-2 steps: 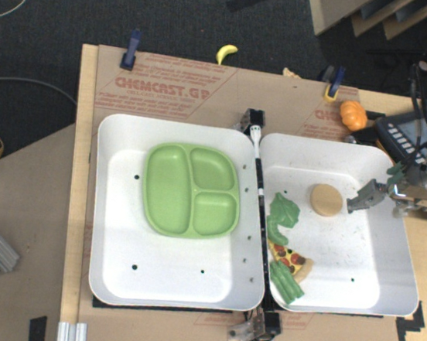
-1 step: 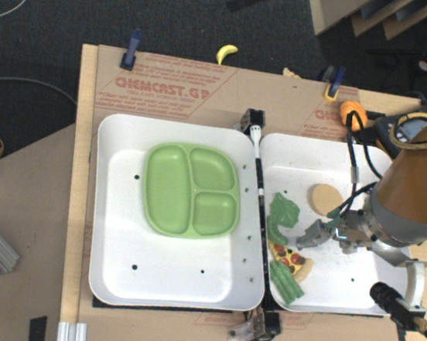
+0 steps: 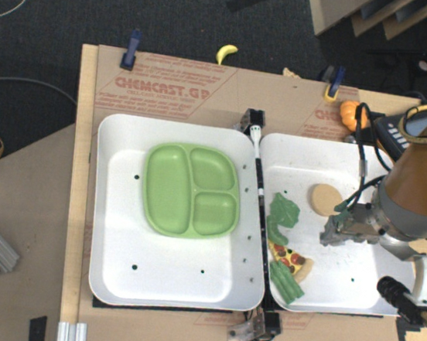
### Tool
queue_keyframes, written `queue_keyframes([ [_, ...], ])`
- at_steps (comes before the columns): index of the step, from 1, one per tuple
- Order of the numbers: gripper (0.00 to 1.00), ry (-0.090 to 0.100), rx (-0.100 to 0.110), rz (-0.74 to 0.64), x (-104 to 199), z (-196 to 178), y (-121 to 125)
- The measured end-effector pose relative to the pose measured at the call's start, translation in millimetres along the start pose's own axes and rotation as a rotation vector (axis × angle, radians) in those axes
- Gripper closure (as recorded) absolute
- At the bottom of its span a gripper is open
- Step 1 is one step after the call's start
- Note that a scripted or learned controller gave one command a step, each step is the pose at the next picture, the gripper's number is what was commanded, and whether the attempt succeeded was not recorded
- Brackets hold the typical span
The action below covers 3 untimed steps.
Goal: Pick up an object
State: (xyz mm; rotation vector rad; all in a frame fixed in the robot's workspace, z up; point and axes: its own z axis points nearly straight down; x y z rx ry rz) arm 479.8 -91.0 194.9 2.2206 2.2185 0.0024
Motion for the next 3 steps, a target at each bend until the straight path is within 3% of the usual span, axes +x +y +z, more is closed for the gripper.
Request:
queue_keyframes([
  [2, 1.00, 0.004, -0.004, -0.010, 161, -128, 0],
  [3, 1.00, 0.002, -0.020, 0.003, 104, -289, 5],
])
